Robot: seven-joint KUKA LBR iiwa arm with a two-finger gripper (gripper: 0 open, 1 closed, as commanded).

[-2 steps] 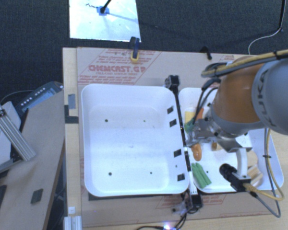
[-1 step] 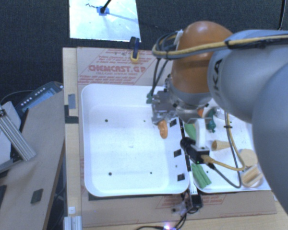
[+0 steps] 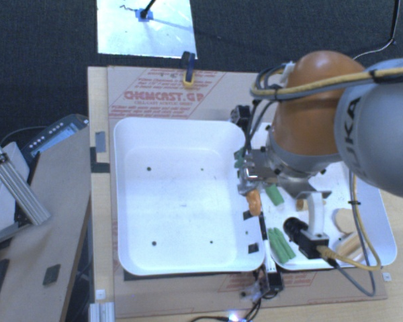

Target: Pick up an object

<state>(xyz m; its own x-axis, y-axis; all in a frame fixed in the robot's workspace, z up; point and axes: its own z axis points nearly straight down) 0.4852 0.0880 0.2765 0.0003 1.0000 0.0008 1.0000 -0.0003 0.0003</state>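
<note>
One board (image 3: 162,89) reads "CHEMCAST" (red print); hand (image 3: 250,180) over right bin (image 3: 383,237), grip unclear

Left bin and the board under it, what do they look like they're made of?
Left bin: seems moulded plastic, white and smooth with a slight sheen, rounded corners and a rolled rim. Board under it: probably sheet plastic under pale masking film, judging by the red printed lettering; the material beneath is hidden.

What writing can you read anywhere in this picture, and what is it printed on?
"CHEMCAST. G P", in red capitals, on the pale board under the white bins, beyond the left bin.
Smaller red lines above and below that word: too blurred to read.
Red print on the board's near edge: too blurred to read.
Dark letters on the grey arm, cut off by the curve: seemingly "K" and "A", not legible as a word.
</note>
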